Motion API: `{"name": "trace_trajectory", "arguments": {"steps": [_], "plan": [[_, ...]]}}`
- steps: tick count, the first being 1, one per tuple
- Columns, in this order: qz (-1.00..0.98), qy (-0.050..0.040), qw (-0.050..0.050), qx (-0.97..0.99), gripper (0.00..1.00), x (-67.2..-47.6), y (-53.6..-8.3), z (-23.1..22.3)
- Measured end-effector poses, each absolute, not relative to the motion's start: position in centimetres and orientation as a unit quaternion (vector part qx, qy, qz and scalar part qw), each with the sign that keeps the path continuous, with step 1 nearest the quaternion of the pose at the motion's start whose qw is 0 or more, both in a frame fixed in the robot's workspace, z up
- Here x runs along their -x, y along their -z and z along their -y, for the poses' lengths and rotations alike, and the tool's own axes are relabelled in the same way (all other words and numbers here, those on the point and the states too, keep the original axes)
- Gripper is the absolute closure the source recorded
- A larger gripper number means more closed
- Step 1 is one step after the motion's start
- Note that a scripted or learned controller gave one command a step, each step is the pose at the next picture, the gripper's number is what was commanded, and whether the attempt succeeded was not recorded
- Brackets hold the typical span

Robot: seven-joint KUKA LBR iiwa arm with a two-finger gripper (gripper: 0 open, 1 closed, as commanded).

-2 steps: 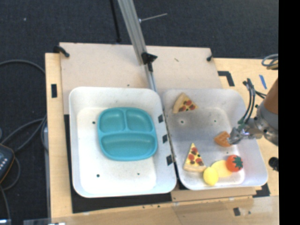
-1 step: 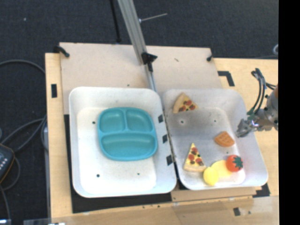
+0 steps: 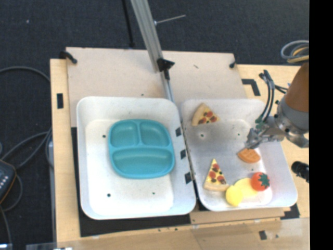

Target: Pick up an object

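Observation:
In the right bin [image 3: 223, 132] lie two toy pizza slices, one at the far left [image 3: 204, 115] and one near the front [image 3: 215, 174]. A yellow lemon-like toy [image 3: 237, 193] and a red tomato or strawberry toy [image 3: 259, 181] sit at the front right. An orange croissant-like piece [image 3: 249, 155] rests mid-right. My gripper [image 3: 255, 139] hangs at the bin's right side, its tips just above and touching or nearly touching the orange piece. The arm comes in from the right, with the orange band [image 3: 301, 92] above the wrist.
The left bin [image 3: 93, 139] holds a teal divided plate [image 3: 141, 148]. A grey metal post [image 3: 148, 30] slants up from the back between the bins. Cables lie on the dark floor at the left.

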State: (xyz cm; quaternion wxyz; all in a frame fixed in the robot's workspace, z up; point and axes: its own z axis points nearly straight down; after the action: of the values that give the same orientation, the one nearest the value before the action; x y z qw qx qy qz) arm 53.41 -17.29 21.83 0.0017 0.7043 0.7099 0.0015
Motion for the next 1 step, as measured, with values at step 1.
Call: {"name": "trace_trajectory", "arguments": {"steps": [1], "plan": [[-0.71,-0.0019,0.001,-0.704,1.0,-54.22,-22.98,12.21]]}}
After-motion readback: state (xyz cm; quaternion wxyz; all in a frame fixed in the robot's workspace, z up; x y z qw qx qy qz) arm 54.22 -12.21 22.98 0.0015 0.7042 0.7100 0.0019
